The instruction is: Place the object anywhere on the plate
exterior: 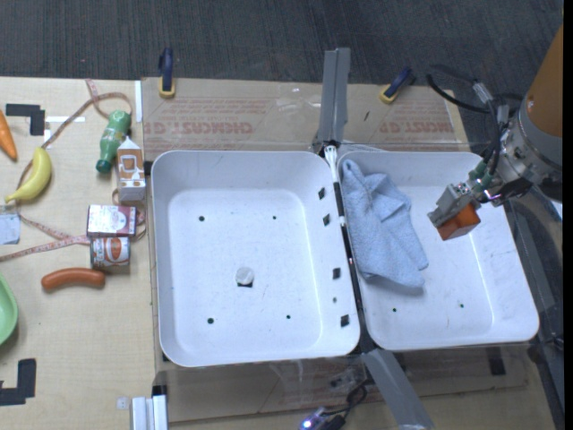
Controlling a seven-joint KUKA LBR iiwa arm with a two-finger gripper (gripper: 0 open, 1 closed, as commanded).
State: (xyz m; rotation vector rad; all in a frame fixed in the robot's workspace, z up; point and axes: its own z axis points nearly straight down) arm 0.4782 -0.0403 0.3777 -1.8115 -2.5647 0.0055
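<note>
My gripper (453, 213) is over the right bin (501, 321), near its right side, reaching in from the right. It is shut on a small orange block (460, 225), which shows between and just below the grey fingers. A crumpled light blue cloth (385, 227) lies to the left of the gripper in the same bin, apart from it. A green plate (4, 310) shows partly at the far left edge of the bench, outside both bins.
The left bin (179, 330) holds a small pale round piece (244, 277). On the bench to the left lie a banana (31, 176), a green bottle (113, 137), small cartons (131, 170), a can (111, 252), a sausage (73, 279) and a carrot (7, 137).
</note>
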